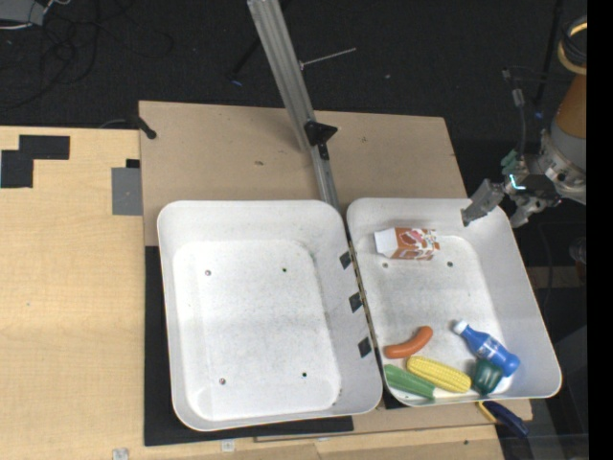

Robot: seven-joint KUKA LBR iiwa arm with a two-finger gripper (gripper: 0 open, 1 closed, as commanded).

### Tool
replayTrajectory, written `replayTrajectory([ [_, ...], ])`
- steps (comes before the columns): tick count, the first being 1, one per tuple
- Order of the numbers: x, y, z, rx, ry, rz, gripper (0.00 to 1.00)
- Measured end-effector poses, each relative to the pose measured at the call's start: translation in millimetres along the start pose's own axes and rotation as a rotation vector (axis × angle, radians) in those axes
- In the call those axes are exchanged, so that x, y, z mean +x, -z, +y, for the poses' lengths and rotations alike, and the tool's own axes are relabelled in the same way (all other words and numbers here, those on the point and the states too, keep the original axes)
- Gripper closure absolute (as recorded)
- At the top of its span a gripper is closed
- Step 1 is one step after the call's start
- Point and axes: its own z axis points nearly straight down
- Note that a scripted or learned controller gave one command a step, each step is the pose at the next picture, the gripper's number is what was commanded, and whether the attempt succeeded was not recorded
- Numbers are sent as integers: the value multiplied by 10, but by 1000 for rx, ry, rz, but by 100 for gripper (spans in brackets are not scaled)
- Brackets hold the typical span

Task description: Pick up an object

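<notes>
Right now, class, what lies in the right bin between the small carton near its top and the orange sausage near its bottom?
Nothing: between the carton and the sausage the camera view shows bare white bin floor.

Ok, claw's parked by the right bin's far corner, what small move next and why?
Probably slide the claw left and slightly toward the camera, over the small carton. It lies alone at the far end of the right bin, nearest the claw, while the sausage, corn and bottle crowd the near corner.

Grey arm (pixel 565 156), orange band above wrist; dark grey tool (pixel 498 199) with small teal light.
</notes>
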Motion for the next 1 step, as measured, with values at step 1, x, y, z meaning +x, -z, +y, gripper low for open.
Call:
replayTrajectory([
  [1, 2, 26, 8, -4, 3, -2, 0],
])
